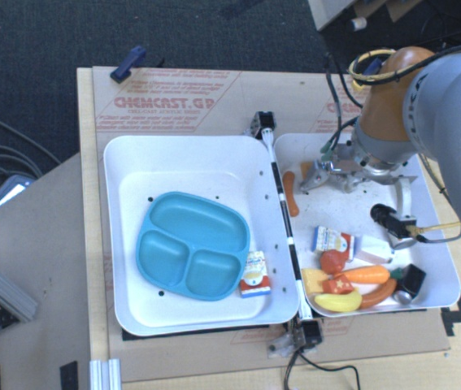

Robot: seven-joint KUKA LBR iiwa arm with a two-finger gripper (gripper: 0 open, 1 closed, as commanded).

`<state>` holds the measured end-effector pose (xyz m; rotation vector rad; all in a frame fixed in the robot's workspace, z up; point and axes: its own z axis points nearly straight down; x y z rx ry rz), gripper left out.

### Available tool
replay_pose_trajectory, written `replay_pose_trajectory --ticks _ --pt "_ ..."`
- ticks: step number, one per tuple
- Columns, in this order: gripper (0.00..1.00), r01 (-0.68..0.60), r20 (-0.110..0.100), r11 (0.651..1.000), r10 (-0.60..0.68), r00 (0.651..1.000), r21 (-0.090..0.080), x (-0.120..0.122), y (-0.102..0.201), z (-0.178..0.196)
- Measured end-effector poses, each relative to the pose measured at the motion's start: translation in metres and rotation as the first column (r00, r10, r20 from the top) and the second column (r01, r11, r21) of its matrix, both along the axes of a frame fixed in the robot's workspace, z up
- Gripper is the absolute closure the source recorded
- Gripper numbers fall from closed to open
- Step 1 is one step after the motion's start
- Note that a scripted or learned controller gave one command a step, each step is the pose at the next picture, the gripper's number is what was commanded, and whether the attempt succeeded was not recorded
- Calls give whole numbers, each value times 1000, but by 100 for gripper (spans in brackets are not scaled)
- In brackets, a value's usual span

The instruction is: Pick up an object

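Orange and slim, the sausage lies in the right bin against its left wall, long axis running near to far. The tool hovers just beside it; its opening I cannot tell.

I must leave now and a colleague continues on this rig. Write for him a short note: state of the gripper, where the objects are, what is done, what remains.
Gripper: over the upper part of the right bin, above the bin floor near the sausage; nothing visible between its fingers, open or shut unclear.
Right bin, lower part: small carton, tomato, carrot, banana, a black item.
Left bin: blue divided plate, a small carton at its lower right corner.
Done: nothing picked yet.
Left: grasp and lift one object; the sausage looks nearest.
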<state>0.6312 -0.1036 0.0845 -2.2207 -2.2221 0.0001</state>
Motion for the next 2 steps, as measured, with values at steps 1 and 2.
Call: replay_pose_trajectory --ticks 1,2 --pt "100 -1 2 1000 1 1000 -1 1 0 10" --pt "0 -1 1 1000 1 1000 -1 0 0 10"
